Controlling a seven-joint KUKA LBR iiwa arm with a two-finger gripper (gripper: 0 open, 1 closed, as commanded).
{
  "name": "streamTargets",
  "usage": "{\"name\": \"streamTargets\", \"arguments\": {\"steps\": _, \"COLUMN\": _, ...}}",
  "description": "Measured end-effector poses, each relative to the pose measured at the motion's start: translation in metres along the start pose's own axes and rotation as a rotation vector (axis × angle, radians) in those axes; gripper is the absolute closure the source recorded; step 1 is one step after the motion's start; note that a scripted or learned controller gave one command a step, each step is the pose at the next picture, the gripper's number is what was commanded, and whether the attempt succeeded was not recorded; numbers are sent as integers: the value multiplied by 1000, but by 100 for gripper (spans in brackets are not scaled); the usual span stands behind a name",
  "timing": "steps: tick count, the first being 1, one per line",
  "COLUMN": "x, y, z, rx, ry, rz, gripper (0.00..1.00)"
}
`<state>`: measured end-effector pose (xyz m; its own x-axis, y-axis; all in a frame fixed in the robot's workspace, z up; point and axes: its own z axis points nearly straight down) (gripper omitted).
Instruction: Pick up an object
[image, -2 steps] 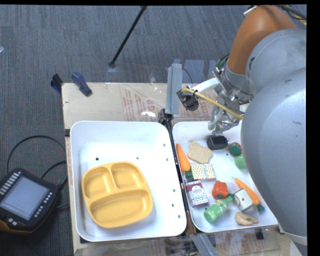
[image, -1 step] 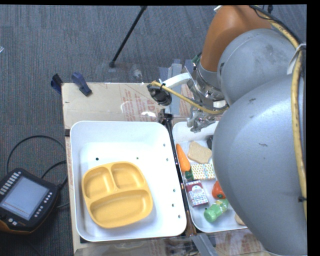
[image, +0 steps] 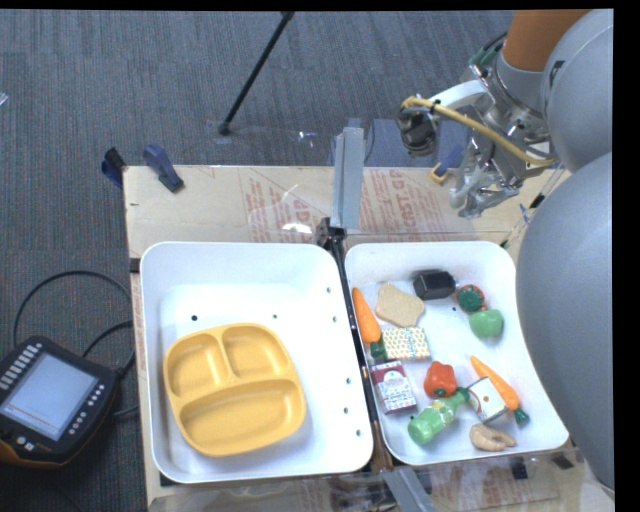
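A grey arm with an orange band reaches in from the right, its claw (image: 480, 195) hanging above the far edge of the right bin (image: 500, 252), over the cardboard-covered counter (image: 230, 195); how far the claw is open cannot be told from this angle, and nothing shows between its fingers. A yellow cable (image: 480, 125) loops across the wrist. Below it, the right bin holds a scatter of toy food and small items: a black block (image: 434, 284) near the far wall, a slice of bread (image: 399, 305) just left of it, a carrot (image: 365, 315) along the left wall, a green apple (image: 486, 322) with a small red and green piece (image: 469, 297) just beyond it, a patterned packet (image: 406, 344), a dark red box (image: 393, 387), a red pepper (image: 439, 379), a green bottle (image: 434, 421), a second carrot (image: 495, 381) beside a small white carton (image: 487, 399), and a tan peanut shape (image: 491, 437) at the near edge. The left bin (image: 160, 270) carries a yellow divided tray (image: 234, 388), lying flat toward its near left. A handheld controller (image: 45, 400) with a screen rests on the floor at far left
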<state>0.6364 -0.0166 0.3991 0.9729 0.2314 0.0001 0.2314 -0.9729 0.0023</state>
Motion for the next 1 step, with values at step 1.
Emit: {"name": "streamTargets", "arguments": {"steps": 1, "x": 2, "y": -49, "z": 115, "rx": 3, "ry": -17, "rz": 24, "gripper": 100}}
